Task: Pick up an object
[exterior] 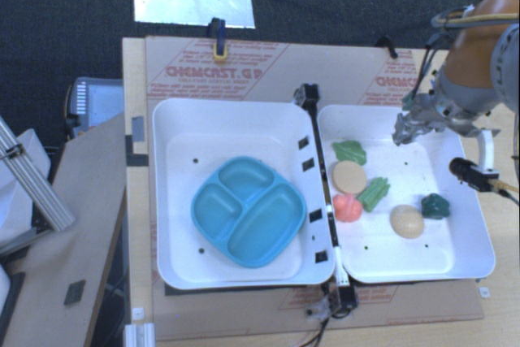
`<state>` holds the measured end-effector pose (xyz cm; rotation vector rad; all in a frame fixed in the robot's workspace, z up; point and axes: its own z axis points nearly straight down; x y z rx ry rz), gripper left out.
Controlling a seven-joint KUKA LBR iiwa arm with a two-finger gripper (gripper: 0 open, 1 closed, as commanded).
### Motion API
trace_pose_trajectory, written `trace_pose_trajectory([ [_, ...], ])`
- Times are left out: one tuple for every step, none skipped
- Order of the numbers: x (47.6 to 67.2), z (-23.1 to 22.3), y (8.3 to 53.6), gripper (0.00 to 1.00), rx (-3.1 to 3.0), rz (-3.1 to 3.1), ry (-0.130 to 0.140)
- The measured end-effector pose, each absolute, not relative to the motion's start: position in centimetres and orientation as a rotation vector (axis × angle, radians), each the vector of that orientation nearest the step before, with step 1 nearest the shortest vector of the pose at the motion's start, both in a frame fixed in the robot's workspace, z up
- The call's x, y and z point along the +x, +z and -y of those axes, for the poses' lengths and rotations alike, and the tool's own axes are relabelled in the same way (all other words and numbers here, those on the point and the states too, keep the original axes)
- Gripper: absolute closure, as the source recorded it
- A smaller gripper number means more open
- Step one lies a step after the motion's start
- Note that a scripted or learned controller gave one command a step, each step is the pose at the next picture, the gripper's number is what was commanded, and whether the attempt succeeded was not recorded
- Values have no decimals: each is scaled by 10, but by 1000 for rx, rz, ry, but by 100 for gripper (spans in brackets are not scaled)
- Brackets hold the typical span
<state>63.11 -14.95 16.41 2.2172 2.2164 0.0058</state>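
**Technician:** Report the inventory by count.

**Operator:** Two shallow white bins, side by side. The left bin (179, 175) holds one item: a blue plate (248, 211), smooth plastic, rounded-square, moulded into three compartments. The right bin (463, 256) holds six small objects. One leafy green piece (349, 150), flat with a ragged edge. One tan disc (350, 175), round and matte. One red-pink rounded piece (347, 208). One ribbed green piece (374, 193), elongated. One cream egg-shaped piece (407, 221), smooth. One dark green lumpy piece (435, 206).

**Technician:** Gripper status?

**Operator:** One gripper (404, 132), grey metal, poised over the rear of the right bin. Nothing sits between its fingers; whether the jaws stand apart or together cannot be told from this angle.

**Technician:** Object positions relative to the jaws?

**Operator:** The leafy piece lies nearest – just left of and below the jaws. The tan disc follows, touching the red-pink piece. The ribbed, cream and dark green pieces lie further toward the front, well apart from the jaws.
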Motion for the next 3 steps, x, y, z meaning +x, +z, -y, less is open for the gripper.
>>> trace_pose_trajectory([
  [625,155,223,100,2217,-2216,6],
  [626,155,238,100,2215,-2222,4],
  [637,92,238,100,2209,-2231,5],
])
